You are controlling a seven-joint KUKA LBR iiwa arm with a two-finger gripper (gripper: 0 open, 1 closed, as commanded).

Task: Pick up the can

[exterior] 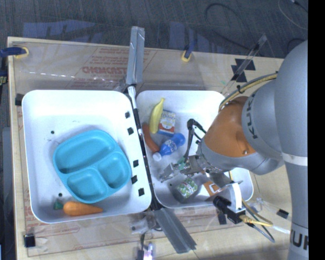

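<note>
In the camera view the grey arm (281,123) comes in from the right edge of the frame and bends over the right bin (206,99). Its tool (180,169) hangs low in the bin's lower middle. Whether it is spread or closed cannot be made out, nor whether it grips anything.

The can (185,189), lying on its side, sits just below the tool near the bin's lower rim. Further up the same bin lie a banana (157,114), a small carton (167,122) and a blue-capped bottle (169,144).

The left bin (38,110) holds a blue divided tray (92,166), with a carrot (81,208) below it, toward the lower left of the frame. Both bins rest on the table (70,58).
</note>
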